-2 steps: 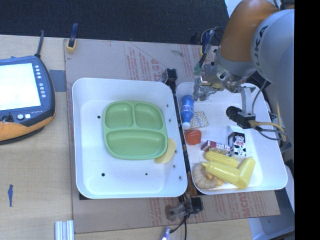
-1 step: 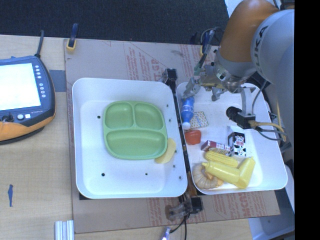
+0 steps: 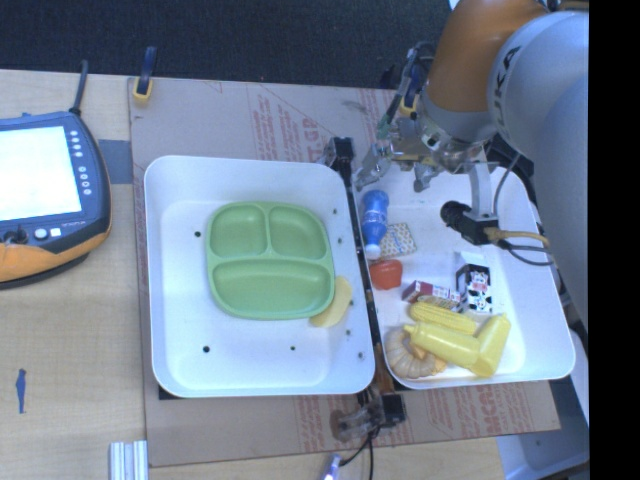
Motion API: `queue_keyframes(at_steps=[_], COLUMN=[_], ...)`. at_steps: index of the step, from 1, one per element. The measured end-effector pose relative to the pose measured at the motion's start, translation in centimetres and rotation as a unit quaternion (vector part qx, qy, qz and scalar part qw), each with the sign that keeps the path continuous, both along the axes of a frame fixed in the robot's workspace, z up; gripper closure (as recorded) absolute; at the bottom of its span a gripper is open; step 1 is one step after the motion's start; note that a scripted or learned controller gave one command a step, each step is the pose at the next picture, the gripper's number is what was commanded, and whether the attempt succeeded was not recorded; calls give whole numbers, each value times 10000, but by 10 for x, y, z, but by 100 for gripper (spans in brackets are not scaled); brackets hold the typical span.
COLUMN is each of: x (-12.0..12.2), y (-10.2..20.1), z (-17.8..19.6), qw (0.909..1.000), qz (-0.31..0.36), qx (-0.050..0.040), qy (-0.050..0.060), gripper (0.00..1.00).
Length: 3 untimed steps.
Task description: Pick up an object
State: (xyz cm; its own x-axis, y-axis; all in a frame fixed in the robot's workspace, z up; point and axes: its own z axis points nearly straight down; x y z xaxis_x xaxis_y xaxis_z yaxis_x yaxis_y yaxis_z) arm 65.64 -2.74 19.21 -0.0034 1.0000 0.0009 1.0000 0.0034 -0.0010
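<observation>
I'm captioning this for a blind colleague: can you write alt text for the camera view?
The grey and orange arm's hand hangs over the far end of the right bin, which holds a blue bottle, a yellow toy and small items. The left bin holds a green divided plate beside a banana.

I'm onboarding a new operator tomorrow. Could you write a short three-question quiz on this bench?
1. True or false: the green plate lies in the left bin.
2. Which item lies nearest the plate? A) banana B) blue bottle C) corn
3. Fill in: the yellow bottle lies in the ___ bin, at its near end.

Key: 1 true. 2 A; the banana lies against the plate's right corner. 3 right; the right bin also holds the blue bottle and corn.
</observation>
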Motion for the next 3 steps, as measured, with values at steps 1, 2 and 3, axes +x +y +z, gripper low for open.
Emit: queue_keyframes(at_steps=[1, 2, 3], x=[0, 0, 0], y=[1, -2, -2], z=[0, 0, 0], qw=[10000, 10000, 10000], qz=[0, -3, -1], qx=[-3, -4, -4], qy=[2, 2, 2], gripper=[0, 0, 0])
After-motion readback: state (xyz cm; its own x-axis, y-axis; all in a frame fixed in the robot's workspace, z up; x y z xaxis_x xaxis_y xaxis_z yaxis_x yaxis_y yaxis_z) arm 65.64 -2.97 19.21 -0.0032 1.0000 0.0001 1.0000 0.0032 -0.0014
